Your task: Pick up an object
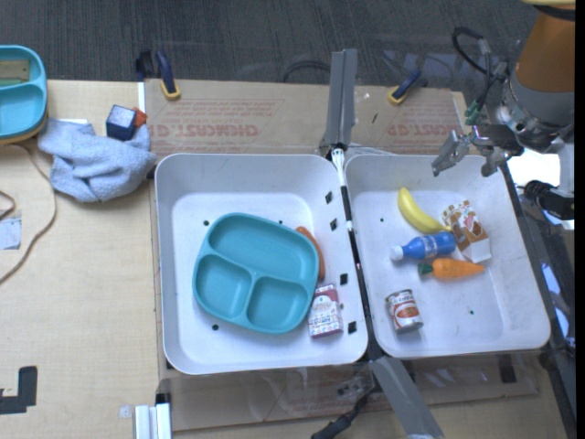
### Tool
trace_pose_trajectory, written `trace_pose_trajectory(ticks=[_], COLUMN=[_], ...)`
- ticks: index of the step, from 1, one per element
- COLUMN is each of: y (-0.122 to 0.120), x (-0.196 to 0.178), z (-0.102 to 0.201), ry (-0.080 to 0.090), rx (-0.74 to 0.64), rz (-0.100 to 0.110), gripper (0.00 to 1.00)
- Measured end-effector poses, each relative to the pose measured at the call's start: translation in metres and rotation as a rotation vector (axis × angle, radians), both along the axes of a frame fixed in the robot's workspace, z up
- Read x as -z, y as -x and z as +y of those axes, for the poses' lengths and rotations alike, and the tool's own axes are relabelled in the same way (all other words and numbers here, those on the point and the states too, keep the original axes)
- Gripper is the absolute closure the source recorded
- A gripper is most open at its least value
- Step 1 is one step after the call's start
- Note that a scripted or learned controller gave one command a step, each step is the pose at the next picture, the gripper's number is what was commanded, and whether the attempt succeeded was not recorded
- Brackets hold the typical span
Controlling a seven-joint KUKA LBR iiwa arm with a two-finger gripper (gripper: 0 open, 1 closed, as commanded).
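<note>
We see the gripper (472, 150) at the upper right of the frame, poised above the far rim of the right bin (521, 332). Its two fingers (447, 154) stand apart, with nothing between them. The arm (547, 48), grey with an orange band, rises behind it toward the top right corner.

In the right bin we find a banana (416, 211) near the upper middle, a small printed packet (463, 223) just to its right, a blue bottle (424, 247) lying on its side below them, a carrot (454, 268) touching the bottle from below, and a can (403, 310) apart from these, lower in the bin.

The left bin (174, 273) holds a teal tray (256, 273) with three compartments, an orange thing (312, 246) partly hidden at the tray's right edge, and a small carton (325, 312) at its lower right.

On the surface (73, 291) at the upper left lie a grey cloth (96, 165), a small blue box (123, 121) and another teal tray (20, 90) cut off by the frame edge.
</note>
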State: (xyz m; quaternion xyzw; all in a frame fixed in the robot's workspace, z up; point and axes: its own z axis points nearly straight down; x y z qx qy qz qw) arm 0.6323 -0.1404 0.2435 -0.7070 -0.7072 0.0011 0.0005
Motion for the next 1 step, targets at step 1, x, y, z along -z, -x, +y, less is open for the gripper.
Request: trace_pose_trajectory(ticks=[1], y=[-0.0080], x=[0.1503], z=[-0.0028], ry=[0.001], rx=[-0.092], rz=[-0.004], gripper=[0.00])
